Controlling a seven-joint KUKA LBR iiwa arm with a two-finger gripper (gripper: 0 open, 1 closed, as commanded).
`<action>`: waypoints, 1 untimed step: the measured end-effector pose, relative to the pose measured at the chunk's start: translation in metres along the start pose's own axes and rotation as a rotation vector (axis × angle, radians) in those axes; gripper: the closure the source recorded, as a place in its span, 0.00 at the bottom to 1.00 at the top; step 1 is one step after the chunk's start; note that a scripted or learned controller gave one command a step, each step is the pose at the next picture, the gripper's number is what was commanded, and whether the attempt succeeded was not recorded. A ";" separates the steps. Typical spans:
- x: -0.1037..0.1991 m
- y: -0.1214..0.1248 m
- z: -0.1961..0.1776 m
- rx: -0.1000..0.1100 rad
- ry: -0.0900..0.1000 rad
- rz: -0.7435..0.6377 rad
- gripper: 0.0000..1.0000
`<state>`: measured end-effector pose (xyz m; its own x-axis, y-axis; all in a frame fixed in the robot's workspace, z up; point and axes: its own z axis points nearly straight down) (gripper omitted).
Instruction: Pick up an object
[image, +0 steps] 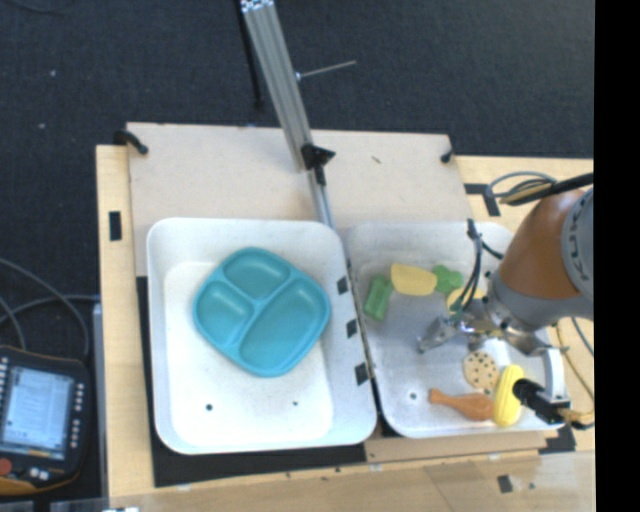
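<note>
My gripper (446, 333) hangs low over the middle of the right bin (400, 415), on the arm's grey wrist below the orange band. Around it lie several small objects. A green block (377, 297) is to its upper left. A yellow piece (412, 279) and a green piece (447, 277) lie just above it. A round speckled cookie (481, 370) sits right below it. An orange carrot-like piece (461, 403) and a yellow item (507, 394) rest near the front wall. I see nothing held in the gripper.
The left bin (180, 420) holds a blue divided plate (263, 311). A slanted metal pole (285, 90) rises behind the bins. Cables (520, 187) run along the right side by the arm.
</note>
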<state>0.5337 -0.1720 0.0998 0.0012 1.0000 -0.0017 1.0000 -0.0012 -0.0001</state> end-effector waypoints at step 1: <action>-0.001 0.001 -0.012 -0.005 0.000 0.005 1.00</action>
<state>0.5349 -0.1734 0.1120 0.0059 1.0000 -0.0020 1.0000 -0.0059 0.0047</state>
